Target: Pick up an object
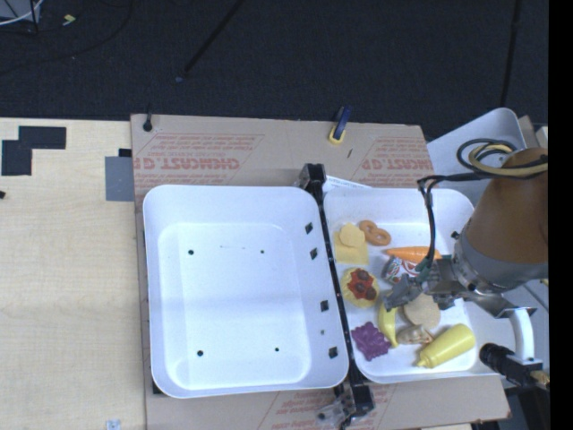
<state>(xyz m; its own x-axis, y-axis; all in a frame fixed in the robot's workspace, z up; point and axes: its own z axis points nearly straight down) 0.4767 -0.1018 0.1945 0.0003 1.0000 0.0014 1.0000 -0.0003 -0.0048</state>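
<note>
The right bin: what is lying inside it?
The right bin holds a yellow bottle, purple grapes, a banana, a carrot, a pretzel and a pizza slice. The claw and arm cover whatever lies beneath them.

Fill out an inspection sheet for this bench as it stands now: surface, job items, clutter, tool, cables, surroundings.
Surface: two white bins side by side on a cardboard sheet; left bin, right bin.
Job's things: all in the right bin: yellow bottle, purple grapes, banana, carrot, pretzel, yellow heart-shaped block, round piece with red topping.
Clutter: blue-and-yellow clip on the cardboard's far edge.
Grippers: tool low over the middle of the right bin among the toys; grip cannot be judged.
Cables: black cable running down to the tool; looped cables behind the arm.
Surroundings: wooden bench, dark floor beyond.
</note>
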